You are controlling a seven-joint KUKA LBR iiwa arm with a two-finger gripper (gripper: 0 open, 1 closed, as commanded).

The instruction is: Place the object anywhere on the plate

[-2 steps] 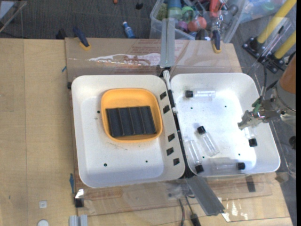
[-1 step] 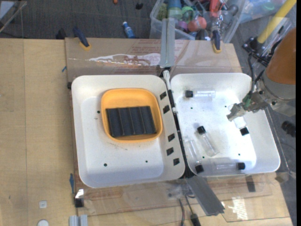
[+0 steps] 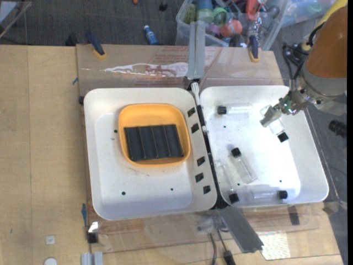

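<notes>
An orange plate (image 3: 128,117) lies in the left white bin (image 3: 105,175). On the plate rests a black ridged block (image 3: 153,142). In the right white bin (image 3: 309,170) lie several clear vials with black caps: one at the back (image 3: 234,110), one in the middle (image 3: 242,167), one along the front wall (image 3: 259,194). A small black-capped piece (image 3: 282,137) lies near the right side. My gripper (image 3: 271,116) hangs over the back right of the right bin, just above and left of that black-capped piece. Nothing is visibly held in it.
A row of black tabs (image 3: 198,145) runs along the divider between the bins. A clear tub of colourful toys (image 3: 237,7) stands behind the bench. The arm's grey and orange body (image 3: 328,48) reaches in from the upper right.
</notes>
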